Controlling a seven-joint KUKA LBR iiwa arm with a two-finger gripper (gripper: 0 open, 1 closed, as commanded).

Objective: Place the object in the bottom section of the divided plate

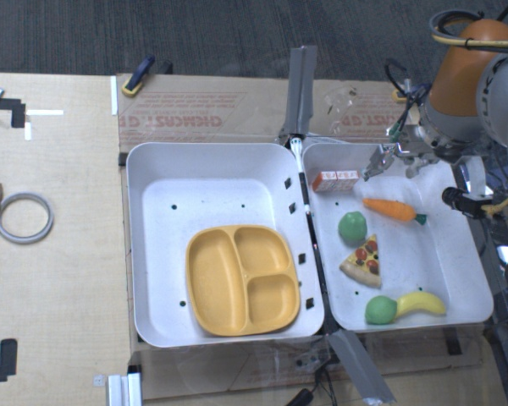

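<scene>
Roughly: one divided plate [241, 278], six items beside it (claw [393, 161] state unclear).

A tape roll [23, 217] and blue clamp [139, 75] lie on the bench [59, 311].

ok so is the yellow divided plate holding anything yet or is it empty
Empty. All three sections of the divided plate show bare yellow; the toy foods lie in the right bin.

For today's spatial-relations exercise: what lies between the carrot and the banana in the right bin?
In the camera view, between the carrot and the banana lies mostly bare white bin floor; the pizza slice sits just left of that stretch.
</scene>
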